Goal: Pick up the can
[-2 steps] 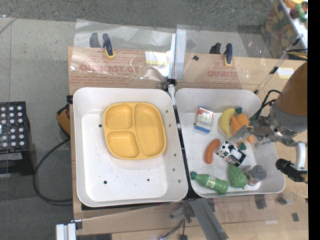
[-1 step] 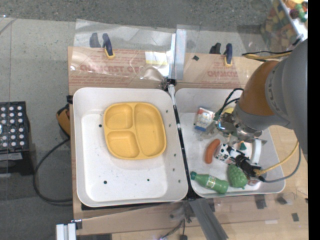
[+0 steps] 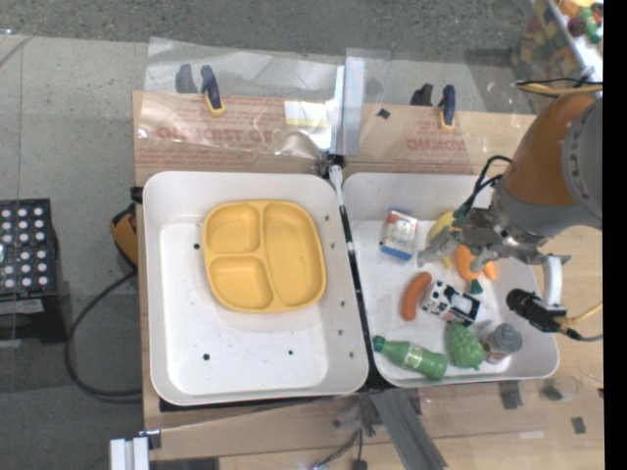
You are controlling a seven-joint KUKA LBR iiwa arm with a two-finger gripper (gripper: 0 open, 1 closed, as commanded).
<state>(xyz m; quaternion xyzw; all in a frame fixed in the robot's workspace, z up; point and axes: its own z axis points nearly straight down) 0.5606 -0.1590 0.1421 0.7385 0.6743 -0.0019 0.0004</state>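
The can [image 3: 504,341] is small with a grey top and stands near the front right corner of the right bin [image 3: 382,194]. It touches a green leafy toy [image 3: 465,346] on its left. My gripper [image 3: 464,246] hangs over the bin's middle right, above a yellow piece [image 3: 443,227] and an orange piece [image 3: 470,264]. It is up and to the left of the can, well apart from it. Nothing can be seen held in it.
The right bin also holds a small white carton [image 3: 399,235], a red sausage [image 3: 414,295], a black-and-white item [image 3: 451,304] and a green bottle [image 3: 410,357] lying at the front. A yellow divided plate [image 3: 265,255] sits in the left bin [image 3: 176,341].
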